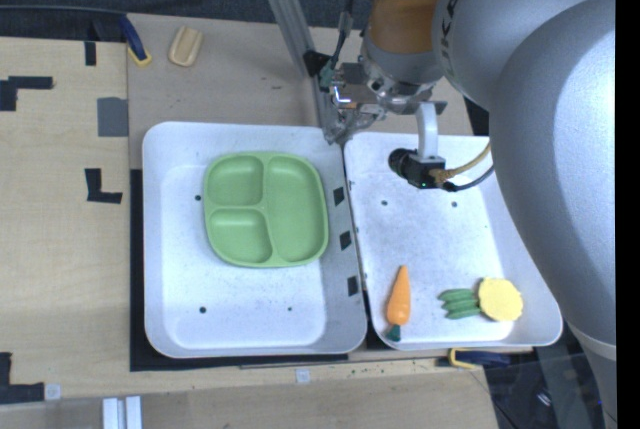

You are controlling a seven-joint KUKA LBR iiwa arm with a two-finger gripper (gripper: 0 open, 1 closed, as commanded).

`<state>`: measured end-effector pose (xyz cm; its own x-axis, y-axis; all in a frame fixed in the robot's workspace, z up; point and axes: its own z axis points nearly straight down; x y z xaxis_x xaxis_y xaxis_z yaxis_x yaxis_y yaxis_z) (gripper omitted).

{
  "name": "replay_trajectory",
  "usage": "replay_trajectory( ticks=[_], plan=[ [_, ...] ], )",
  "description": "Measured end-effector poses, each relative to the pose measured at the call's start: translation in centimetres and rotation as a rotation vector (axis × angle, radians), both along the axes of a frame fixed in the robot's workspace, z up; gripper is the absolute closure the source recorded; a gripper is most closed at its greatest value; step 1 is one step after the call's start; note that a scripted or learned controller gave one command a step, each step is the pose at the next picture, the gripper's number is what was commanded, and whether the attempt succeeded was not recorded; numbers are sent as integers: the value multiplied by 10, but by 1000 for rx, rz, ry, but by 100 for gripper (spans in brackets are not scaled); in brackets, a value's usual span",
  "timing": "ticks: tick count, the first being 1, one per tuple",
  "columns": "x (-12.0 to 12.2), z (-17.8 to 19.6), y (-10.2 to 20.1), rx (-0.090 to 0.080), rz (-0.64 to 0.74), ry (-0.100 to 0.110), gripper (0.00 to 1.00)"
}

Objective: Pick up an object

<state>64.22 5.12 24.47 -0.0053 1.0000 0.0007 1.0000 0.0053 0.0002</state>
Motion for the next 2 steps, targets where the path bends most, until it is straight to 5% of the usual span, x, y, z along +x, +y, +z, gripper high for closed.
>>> replay_trajectory(
  ticks=[1,2],
  plan=[
    [17,-25,43,-1,0,2,100],
    [16,-23,41,-3,-2,2,0]
  ],
)
